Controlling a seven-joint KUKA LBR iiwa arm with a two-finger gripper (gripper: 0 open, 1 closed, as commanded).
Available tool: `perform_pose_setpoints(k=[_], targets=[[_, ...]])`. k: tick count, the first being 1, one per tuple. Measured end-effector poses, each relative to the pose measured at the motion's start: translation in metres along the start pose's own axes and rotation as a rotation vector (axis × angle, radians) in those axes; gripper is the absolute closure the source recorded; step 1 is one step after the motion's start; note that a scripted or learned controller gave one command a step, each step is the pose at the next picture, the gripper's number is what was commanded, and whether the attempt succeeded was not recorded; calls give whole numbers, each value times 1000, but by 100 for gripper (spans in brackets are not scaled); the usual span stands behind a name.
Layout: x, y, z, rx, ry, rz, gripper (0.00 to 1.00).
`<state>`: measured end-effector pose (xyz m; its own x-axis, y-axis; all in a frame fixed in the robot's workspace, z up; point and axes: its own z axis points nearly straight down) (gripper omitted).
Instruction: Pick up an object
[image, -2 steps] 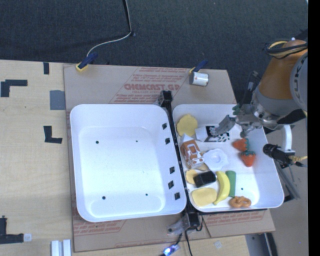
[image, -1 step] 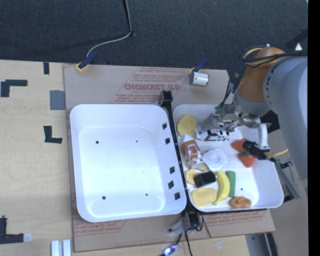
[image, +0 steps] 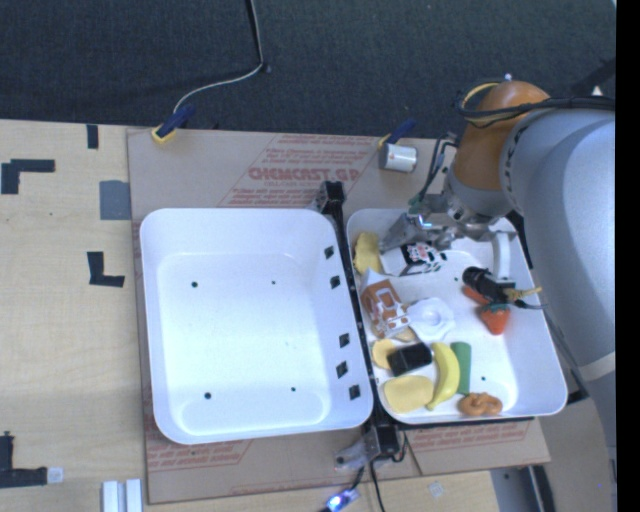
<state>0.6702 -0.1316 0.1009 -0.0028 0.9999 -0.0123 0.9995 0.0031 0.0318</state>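
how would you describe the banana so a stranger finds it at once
Look in the right bin, down near its front edge. The banana is the curved yellow piece lying between a green stick on its right and a black block on its left.

— How's the light over my bench?

— Bright and even, from above. The left bin (image: 240, 330) glares nearly pure white; shadows are soft, gathered under its rims.

— And my arm (image: 560, 200)?

— A pale sheen on the grey shell at right, a small highlight on the orange band (image: 495, 130).

— Sharpness?

— Slightly soft all over; small things in the right bin (image: 535, 385) smear, and the far dark floor shows grain.
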Motion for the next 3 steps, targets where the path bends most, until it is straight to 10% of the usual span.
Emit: perform_pose_setpoints(k=[1, 2, 3], targets=[[4, 5, -16, -10, 6, -1, 100], [-20, 6, -173, 15, 7, 2, 100], [25, 1, -116, 37, 13, -1, 100]])
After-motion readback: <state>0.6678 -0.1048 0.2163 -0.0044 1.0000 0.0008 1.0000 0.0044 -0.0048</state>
